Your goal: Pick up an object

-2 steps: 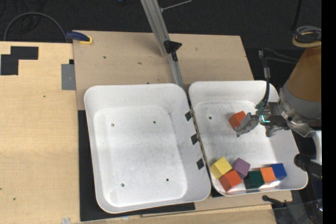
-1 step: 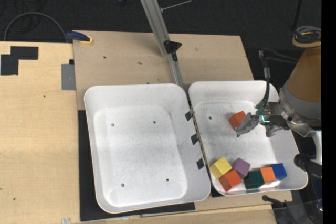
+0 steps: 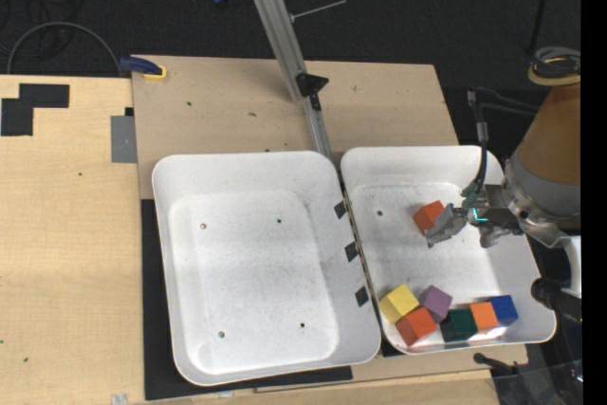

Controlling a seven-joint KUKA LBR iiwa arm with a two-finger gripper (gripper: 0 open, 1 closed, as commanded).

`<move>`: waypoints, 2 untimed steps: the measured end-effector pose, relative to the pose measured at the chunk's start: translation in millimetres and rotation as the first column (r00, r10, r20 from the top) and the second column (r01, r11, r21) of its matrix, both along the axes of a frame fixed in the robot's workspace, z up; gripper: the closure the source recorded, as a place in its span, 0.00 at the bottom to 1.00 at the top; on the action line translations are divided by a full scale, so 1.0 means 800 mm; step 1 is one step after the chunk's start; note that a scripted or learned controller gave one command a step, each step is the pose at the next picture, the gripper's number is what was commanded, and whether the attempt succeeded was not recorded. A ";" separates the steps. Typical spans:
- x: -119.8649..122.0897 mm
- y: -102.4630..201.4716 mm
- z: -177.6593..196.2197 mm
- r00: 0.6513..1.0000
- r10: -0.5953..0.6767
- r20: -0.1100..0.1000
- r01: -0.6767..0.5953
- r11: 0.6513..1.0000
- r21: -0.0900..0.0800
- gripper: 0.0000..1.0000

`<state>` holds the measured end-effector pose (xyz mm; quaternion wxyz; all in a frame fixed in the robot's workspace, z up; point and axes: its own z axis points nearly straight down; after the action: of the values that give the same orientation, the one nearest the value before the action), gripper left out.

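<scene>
Gripper (image 3: 453, 225) is seen low inside the right bin (image 3: 398, 168), reached in from the right on the grey arm (image 3: 560, 156) with its orange band. An orange block (image 3: 430, 216) is met at the fingertips: it is tilted, well up the bin from the others, and it is touched on its right side by one grey finger (image 3: 444, 230). Whether it is truly clamped between the two fingers cannot be told from this slanted view, and whether the jaws are apart or together cannot be made out either.

Along the near edge of the same bin a cluster of blocks is gathered. A yellow block (image 3: 400, 301) is placed at the left of the group, with a purple block (image 3: 436, 301) just beside it and a red block (image 3: 416, 325) touching both from below. Further right, a green block (image 3: 459, 324), a second orange block (image 3: 485, 314) and a blue block (image 3: 504, 308) are lined up against the rim, each touching the next.

The left bin (image 3: 190, 175) is set side by side with the right one on the wooden bench (image 3: 228, 109). A slanted aluminium rail (image 3: 275, 19) is seen rising behind the bins.
</scene>
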<state>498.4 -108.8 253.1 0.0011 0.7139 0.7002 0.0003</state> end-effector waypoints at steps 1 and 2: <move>0.000 0.000 0.000 1.000 0.000 0.000 0.000 1.000 0.000 0.00; 0.000 0.000 0.000 1.000 0.000 0.000 0.000 1.000 0.000 0.00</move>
<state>498.4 -108.9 253.1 0.0011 0.7140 0.7001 0.0003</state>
